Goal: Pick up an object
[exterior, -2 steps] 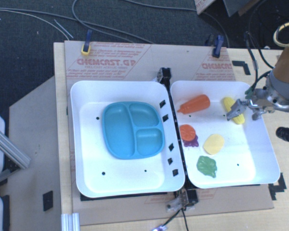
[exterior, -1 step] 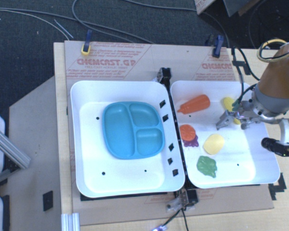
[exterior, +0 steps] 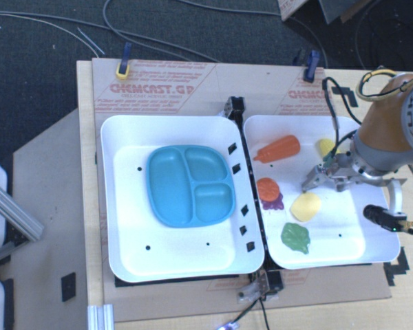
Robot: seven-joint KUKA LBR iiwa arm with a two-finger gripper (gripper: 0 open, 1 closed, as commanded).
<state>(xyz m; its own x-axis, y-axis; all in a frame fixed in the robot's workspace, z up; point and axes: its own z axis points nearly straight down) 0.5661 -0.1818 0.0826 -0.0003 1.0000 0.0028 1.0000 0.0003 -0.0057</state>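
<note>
Arm reaching into the right bin, its tool low over the toy food.

The tool sits just above the pale yellow lemon; whether it is apart or together I cannot tell, and nothing can be seen between its tips. Around it in the same bin lie an orange carrot toward the back, a small yellow piece partly behind the arm, an orange and purple piece near the divider, and a green leafy piece toward the front. The left bin holds a blue divided plate lying flat in its middle. Both bins rest side by side on the bench.
</note>
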